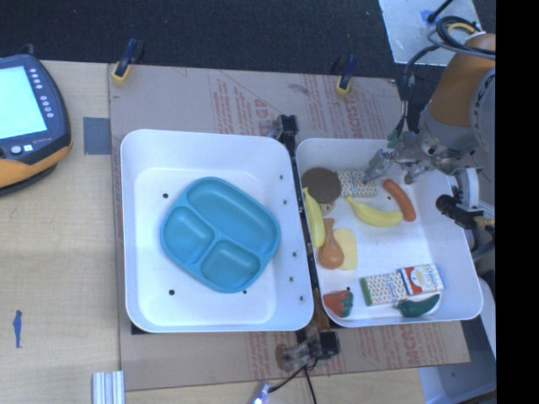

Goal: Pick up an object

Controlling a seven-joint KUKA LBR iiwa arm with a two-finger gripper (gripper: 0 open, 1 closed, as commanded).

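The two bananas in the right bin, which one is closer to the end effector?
The curved banana mid-bin, just left of the orange-red sausage, is closer to the end effector. The other banana lies along the bin's left wall.

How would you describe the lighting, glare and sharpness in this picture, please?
Camera view: bright, even light; the white bins look nearly washed out; the pendant screen glares white; the plate casts a soft shadow; the gripper looks slightly blurred.

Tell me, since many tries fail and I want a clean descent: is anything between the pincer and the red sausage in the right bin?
Nothing visible stands between them. The pincer hangs at the right bin's far edge, and the red sausage lies just below it in the picture with bare white floor between. The yellow banana lies beside the sausage, to its left.
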